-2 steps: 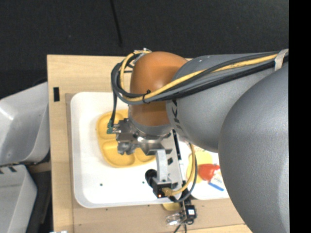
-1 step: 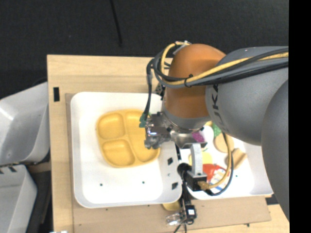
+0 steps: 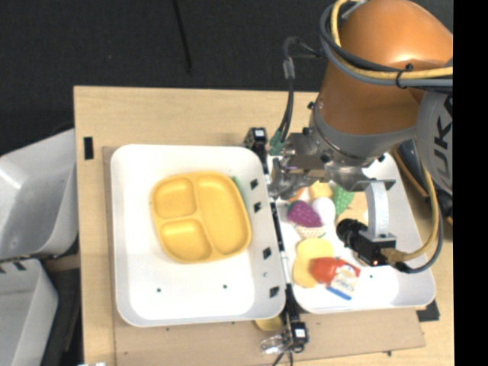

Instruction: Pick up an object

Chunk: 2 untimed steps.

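Here the arm [image 3: 381, 75] leans over the right bin [image 3: 412, 292], and its gripper [image 3: 293, 175] sits low at that bin's ten o'clock corner; whether it is spread or pressed together cannot be told. Just beside it, at about five o'clock, lies a purple grape bunch [image 3: 304, 213], with a yellow piece [image 3: 309, 259] and a red item [image 3: 326, 268] further toward six o'clock. In the left bin [image 3: 137, 288] a yellow divided tray [image 3: 200, 216] rests centrally.
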### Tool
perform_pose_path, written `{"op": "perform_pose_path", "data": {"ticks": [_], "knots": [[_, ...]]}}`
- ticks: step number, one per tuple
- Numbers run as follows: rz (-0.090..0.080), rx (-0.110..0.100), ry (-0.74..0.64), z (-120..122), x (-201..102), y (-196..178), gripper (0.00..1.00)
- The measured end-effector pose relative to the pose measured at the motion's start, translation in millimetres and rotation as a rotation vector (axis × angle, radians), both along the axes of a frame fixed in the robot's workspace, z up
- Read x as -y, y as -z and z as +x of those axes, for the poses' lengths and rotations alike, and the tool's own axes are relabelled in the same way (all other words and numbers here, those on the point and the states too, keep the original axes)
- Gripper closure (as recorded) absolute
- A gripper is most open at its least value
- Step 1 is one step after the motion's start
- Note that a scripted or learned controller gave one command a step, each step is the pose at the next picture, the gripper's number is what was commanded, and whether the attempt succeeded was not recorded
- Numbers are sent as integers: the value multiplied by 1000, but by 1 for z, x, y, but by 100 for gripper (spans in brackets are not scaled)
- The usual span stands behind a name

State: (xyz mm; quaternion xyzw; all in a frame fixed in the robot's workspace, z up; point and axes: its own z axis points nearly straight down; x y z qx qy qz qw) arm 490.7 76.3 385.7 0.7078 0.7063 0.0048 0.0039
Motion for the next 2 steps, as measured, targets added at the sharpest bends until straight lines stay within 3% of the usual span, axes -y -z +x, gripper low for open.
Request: {"op": "perform_pose_path", "data": {"ticks": [1,2], "knots": [[-4,-17,3,-1,48,71,100],[2,7,-10,0,11,-87,100]]}}
